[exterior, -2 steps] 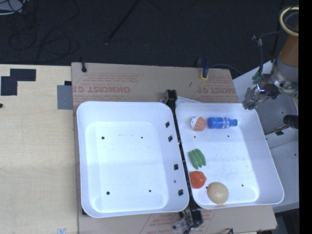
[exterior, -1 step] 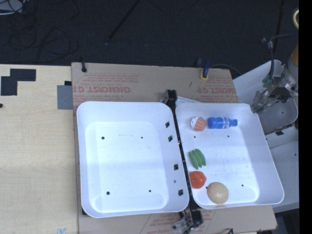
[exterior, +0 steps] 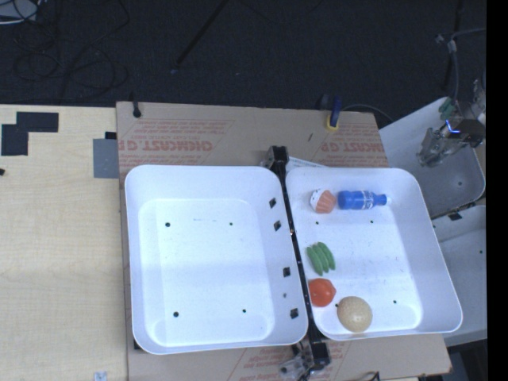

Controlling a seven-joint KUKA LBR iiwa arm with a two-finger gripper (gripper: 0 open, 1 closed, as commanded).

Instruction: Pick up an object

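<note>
L bin (exterior: pixel 151 197): nothing to grab. R bin (exterior: pixel 429 236) holds all candidates: green veg (exterior: pixel 321 257) at centre-left, red tomato (exterior: pixel 321 292) at 7 o'clock, orange-white piece (exterior: pixel 323 202) at 11, blue bottle (exterior: pixel 361 200) just beside it at 12, tan ball (exterior: pixel 355 313) at 6. Pincer state: cannot tell. Best target prob. the bottle: come straight down, jaws across its short axis, clear of the neighbour piece

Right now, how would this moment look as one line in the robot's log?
task: pick up an object | right bin: blue bottle, orange-white piece, green item, red ball, tan ball | nothing lifted yet
</note>
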